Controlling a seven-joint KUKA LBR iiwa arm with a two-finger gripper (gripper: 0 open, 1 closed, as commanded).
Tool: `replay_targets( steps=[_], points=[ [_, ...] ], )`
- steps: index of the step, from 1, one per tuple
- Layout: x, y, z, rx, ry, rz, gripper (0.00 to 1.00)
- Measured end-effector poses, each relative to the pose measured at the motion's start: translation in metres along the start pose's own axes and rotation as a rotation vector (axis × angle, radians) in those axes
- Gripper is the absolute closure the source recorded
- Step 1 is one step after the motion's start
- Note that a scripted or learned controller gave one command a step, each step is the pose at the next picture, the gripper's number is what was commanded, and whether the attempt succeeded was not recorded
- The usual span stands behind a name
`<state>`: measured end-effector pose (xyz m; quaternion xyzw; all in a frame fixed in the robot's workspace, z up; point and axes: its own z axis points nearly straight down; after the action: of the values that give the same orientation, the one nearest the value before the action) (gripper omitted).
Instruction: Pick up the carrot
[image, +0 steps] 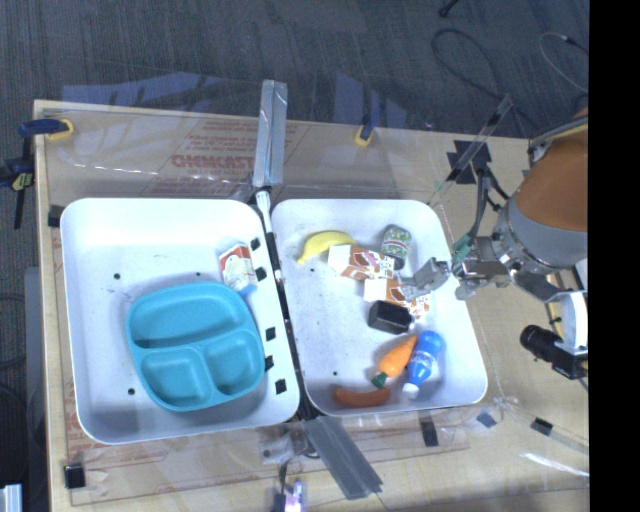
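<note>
Your carrot (396, 359) lies in the right bin (310, 330), near-right part, slanted, green end toward the near side, touching the blue-capped bottle (424, 359) on its right. A brown sausage (362, 396) sits just nearer; a black block (390, 317) just beyond. Farther back you have a banana (326, 244), a small can (396, 240) and printed cartons (372, 268). The left bin (90, 250) carries a blue divided plate (195, 345) and a small carton (236, 267). Your gripper (441, 273) hovers over the right bin's right rim, well apart from the carrot; you cannot tell how far its fingers stand apart, and nothing shows between them.
</note>
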<state>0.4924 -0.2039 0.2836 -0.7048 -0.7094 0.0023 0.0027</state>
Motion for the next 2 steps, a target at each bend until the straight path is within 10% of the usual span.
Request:
replay_targets(
  steps=[2],
  points=[
    [-0.005,-0.013,0.195,-0.004,0.001,-0.118,0.00]
  ],
)
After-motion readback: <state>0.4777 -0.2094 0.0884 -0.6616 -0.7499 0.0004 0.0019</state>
